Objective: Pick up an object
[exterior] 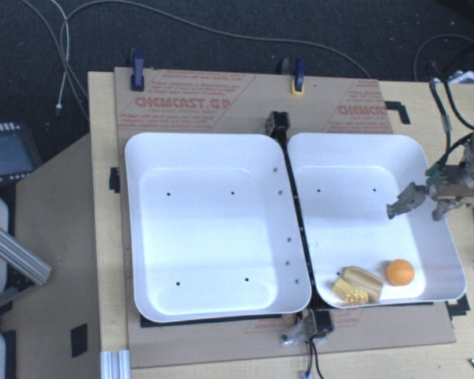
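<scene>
While the claw (418,202) hangs over the right-hand rim of the right bin (355,152), the things nearest the camera lie below it along that bin's near edge. An orange ball (400,272) sits in the near right corner, down the picture from the claw and well apart from it. Just to the ball's left lies a tan, roll-shaped piece (363,276), tilted, and touching its near side is a yellow piece like a cob of corn (352,291). All three rest on the bin floor, none of them in contact with the claw.

The claw itself shows one grey finger (403,202) pointing left and a little down into the bin, and a second finger (442,211) to the right near the bin's rim. They stand wide apart with nothing between them. Dark cables (446,113) loop above the claw at the picture's right edge.

To the claw's left, past the seam where the two bins meet, lies the left bin (213,152), its white floor marked by small dark dots. Both bins stand on a tan board (189,101) printed with red lettering.

Farther back than the claw, along the board's far edge, two blue clamps (137,67) grip the board, one up and far to the left, the other (298,76) nearer the middle. Beyond them grey cables (63,30) trail over the dark floor.
</scene>
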Available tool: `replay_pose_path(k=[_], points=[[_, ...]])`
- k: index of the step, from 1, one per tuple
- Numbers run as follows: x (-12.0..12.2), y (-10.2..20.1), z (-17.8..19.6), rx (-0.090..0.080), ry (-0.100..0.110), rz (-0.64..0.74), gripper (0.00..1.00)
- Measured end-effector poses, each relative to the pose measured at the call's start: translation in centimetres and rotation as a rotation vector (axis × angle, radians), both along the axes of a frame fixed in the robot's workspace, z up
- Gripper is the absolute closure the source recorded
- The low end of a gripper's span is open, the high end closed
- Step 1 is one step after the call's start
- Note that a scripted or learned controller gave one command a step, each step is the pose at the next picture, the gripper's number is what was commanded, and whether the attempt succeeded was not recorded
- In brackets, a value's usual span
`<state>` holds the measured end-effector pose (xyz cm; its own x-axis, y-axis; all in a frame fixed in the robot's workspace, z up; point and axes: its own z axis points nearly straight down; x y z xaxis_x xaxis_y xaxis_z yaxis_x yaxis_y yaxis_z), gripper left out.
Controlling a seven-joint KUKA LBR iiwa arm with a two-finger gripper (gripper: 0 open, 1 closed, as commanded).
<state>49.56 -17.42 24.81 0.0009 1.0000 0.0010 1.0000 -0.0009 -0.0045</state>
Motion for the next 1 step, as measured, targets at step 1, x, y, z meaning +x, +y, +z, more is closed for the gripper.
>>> replay_pose_path(k=[1], points=[[0.11,0.02,0.23,-0.001,-0.005,0.001,0.00]])
